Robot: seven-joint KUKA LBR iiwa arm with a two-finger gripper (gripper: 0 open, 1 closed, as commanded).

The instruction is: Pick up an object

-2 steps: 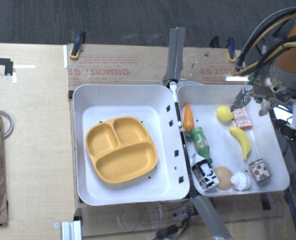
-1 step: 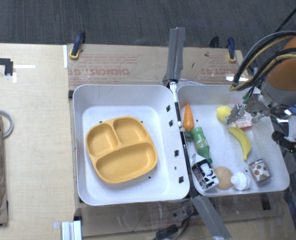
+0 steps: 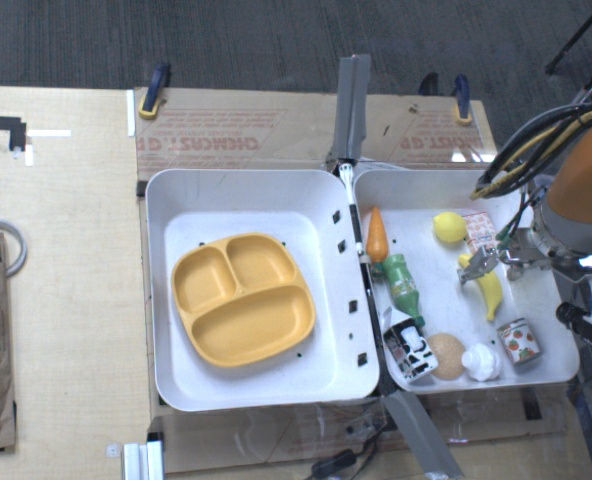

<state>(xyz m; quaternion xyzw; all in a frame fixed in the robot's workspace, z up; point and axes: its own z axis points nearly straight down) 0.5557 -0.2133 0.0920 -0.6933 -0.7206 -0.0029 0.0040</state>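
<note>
Near edge of right bin [image 3: 566, 368]: can [image 3: 518, 342], white ball [image 3: 482, 362], bread roll [image 3: 444, 353]. Further back, my gripper [image 3: 476, 265] sits just above the banana [image 3: 489, 293], likely the target; can't tell finger state. Lemon [image 3: 450, 227], carrot [image 3: 376, 234] beyond.

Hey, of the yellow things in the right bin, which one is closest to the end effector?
The banana. It lies right beside the end effector, just below it in the camera view, while the lemon sits farther up and left, nearer the carrot.
</note>
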